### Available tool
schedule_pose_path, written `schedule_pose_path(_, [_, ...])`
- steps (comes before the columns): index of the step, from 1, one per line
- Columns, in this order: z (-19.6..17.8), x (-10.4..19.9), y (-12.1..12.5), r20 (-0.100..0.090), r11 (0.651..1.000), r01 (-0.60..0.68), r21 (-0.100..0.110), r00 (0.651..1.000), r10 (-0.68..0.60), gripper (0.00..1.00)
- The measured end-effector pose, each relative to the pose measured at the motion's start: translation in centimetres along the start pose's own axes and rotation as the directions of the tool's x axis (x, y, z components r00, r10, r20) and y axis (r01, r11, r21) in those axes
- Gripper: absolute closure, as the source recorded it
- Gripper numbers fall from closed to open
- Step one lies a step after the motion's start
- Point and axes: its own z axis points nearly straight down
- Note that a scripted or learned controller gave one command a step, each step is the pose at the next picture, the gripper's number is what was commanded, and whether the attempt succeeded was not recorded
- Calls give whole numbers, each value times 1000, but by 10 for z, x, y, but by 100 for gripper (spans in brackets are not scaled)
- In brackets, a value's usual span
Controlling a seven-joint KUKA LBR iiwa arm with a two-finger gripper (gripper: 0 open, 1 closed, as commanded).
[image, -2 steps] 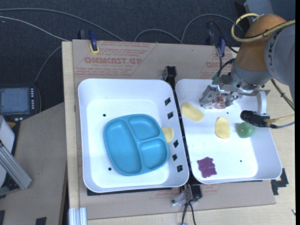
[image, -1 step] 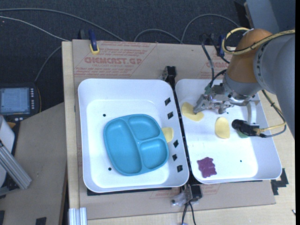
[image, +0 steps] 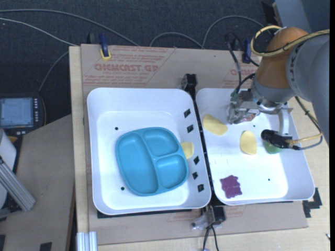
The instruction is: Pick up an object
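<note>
My gripper [image: 238, 114] hangs low over the back of the right bin [image: 293, 184], just right of a pale yellow piece [image: 214, 125]. A second yellow piece [image: 248, 142] lies nearer the bin's middle. A green object [image: 271, 148] sits at the right, partly under a black part with a yellow cable. A purple object [image: 231, 185] rests near the bin's front. Nothing shows between the gripper's fingers.
The left bin [image: 104, 109] holds a blue divided plate [image: 152, 160] and a small yellow piece [image: 187, 149] at the plate's right edge. Black clips line the divider between the bins. Cables run along the back of the bench.
</note>
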Motion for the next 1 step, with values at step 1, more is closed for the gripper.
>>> schedule_pose_path(1, [-44,1,-2,2,1000,1,-4,1000,-1,100])
